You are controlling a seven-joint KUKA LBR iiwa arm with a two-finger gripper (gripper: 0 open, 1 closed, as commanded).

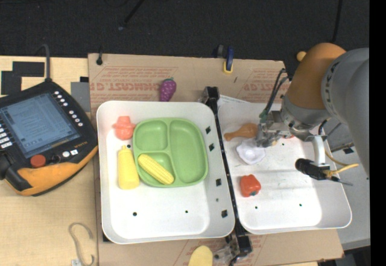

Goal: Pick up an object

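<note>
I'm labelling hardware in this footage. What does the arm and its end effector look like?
The arm is bulky, rounded and grey, with an orange band above the wrist. Thin dark cables run along the wrist. The end effector is a small dark metal assembly, too blurred for finer detail.

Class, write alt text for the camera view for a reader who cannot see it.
A grey robot arm's gripper hangs over the right bin near a white object, drumstick and red pepper. The left bin holds a green tray with corn.
</note>
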